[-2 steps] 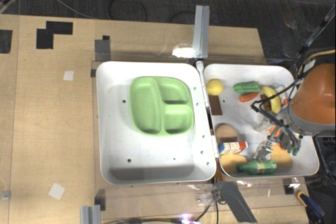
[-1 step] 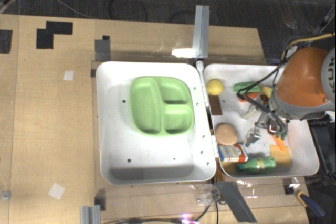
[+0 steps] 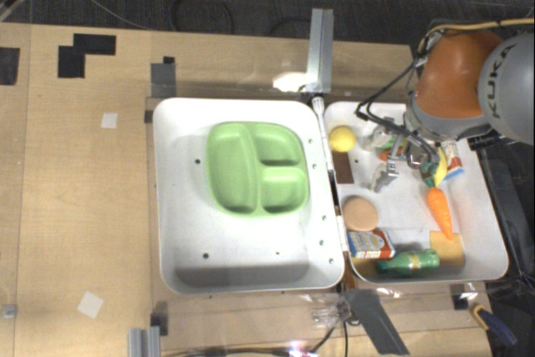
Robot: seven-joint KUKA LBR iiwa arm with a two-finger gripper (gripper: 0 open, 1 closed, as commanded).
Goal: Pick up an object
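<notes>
My arm reaches in from the right over the right-hand bin (image 3: 493,255), the orange band above my wrist sitting over that bin's upper right corner. My claw (image 3: 391,171) hangs low in the upper middle of the bin, its metal tips pointing down and toward the left. Cables and the wrist housing crowd the view there, so I cannot tell whether the claw is spread or closed, and I see nothing that is plainly held by it.

The things I might take all lie in this right bin. A yellow ball (image 3: 341,138) sits near the upper left corner, beside the wall shared with the other bin and a little to the left of my claw. A dark brown bar (image 3: 343,169) lies just below the ball along the same wall. A round tan piece (image 3: 361,213), perhaps a bun, rests below my claw in the middle left. An orange carrot (image 3: 440,211) lies slanted on the right side, and just above it, under my wrist, is something yellow and green that I cannot make out. Along the bottom edge are a small printed box (image 3: 370,244), a green bottle (image 3: 407,262) lying on its side, and a tan block (image 3: 448,250) next to the bottle.

The left bin (image 3: 180,205) holds a green divided tray (image 3: 255,167). Both bins rest on the wooden worktop (image 3: 75,205).
</notes>
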